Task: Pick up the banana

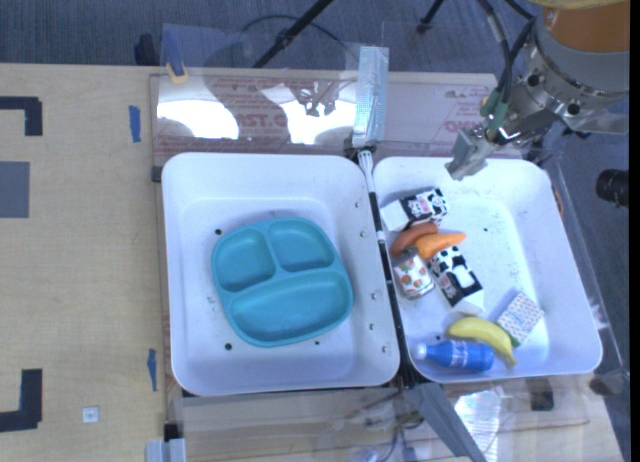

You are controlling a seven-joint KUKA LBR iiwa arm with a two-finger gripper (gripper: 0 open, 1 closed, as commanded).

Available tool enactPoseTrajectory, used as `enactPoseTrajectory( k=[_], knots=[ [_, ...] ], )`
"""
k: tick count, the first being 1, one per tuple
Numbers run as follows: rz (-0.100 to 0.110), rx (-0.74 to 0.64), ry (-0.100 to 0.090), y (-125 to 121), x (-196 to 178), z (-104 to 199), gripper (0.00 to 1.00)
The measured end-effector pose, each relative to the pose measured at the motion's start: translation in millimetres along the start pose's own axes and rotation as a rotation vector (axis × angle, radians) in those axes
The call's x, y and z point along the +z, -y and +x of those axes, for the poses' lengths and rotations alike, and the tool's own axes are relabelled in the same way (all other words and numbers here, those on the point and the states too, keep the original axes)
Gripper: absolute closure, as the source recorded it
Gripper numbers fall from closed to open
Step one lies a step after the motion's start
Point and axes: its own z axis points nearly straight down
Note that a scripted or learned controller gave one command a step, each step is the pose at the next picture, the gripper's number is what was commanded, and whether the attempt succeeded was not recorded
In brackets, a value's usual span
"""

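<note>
Along the front wall of the right-hand shallow white bin (560, 280) lies the yellow curved banana (483, 334), resting on the bin floor with its dark tip pointing toward the right. Just in front of it, touching or nearly so, lies a blue plastic bottle with a white cap (456, 355) on its side, and just to the banana's right sits a small flat packet with a red-and-white pattern (520, 316). Farther back in that bin, near the divider, is a cluster: a black-and-white patterned carton (424, 206), an orange carrot-shaped toy (428, 242), a small white can with orange print (413, 274), and a second black-and-white patterned box (457, 275) lying tilted beside it. The left-hand shallow white bin (190, 200) holds a teal plastic plate with three compartments (282, 279), sitting flat near the middle. Both bins rest on a pale wooden tabletop (70, 250). The grey arm with its orange band (585, 10) reaches in from the upper right, and its claw (467, 157) hangs over the back edge of the right bin, well apart from the banana and carrying nothing; whether its tips are apart or together I cannot tell.
</note>
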Motion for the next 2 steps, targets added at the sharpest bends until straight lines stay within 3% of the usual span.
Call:
enactPoseTrajectory(
  k=[1,2],
  knots=[
    [0.003,0.262,-0.001,15.6,100.0,57.9,0.0],
    [0.002,0.256,-0.001,26.9,204.4,50.4,0.0]
  ],
)
